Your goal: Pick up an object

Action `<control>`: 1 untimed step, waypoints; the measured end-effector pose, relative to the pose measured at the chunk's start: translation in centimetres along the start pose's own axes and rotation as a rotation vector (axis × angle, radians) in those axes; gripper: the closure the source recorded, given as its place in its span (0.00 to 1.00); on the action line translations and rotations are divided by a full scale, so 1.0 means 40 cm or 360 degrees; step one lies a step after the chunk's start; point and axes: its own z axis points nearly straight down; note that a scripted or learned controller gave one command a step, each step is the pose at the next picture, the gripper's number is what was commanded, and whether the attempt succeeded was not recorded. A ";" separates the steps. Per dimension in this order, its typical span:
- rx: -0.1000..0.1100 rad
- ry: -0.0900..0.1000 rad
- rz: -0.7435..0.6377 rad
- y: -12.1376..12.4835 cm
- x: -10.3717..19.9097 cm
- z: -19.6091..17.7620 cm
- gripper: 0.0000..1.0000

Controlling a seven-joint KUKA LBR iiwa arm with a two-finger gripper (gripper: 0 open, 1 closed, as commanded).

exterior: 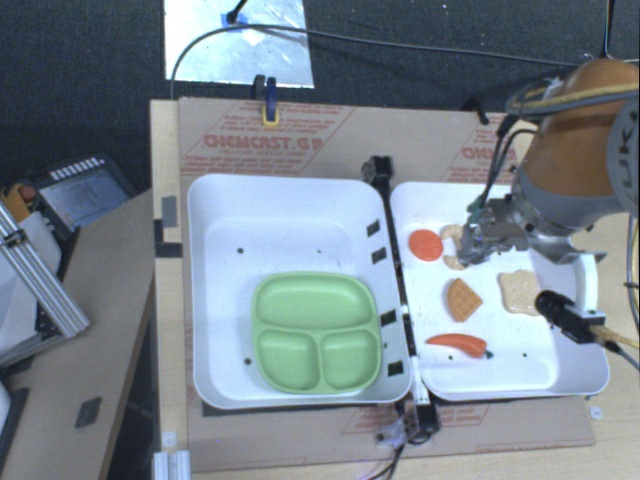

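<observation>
The right bin [570, 373] holds several toy foods. A round orange-red piece [426, 245] lies at its back left. A pale beige piece [453, 249] lies just right of it, partly under my gripper [473, 245], which is low over it. A brown waffle-like wedge [462, 299] sits in the middle, a tan bread slice [519, 291] to its right, and a long red pepper-like piece [457, 344] near the front. Part of the beige piece is hidden by the gripper.
The left bin [225, 218] holds a green divided plate [316, 331]. A black divider clip strip [392, 268] runs between the bins. The arm's grey body and a black part [566, 315] overhang the right bin's right side.
</observation>
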 end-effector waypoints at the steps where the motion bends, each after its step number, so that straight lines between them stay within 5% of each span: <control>1: -0.0001 0.0002 -0.0001 0.071 0.118 -0.012 1.00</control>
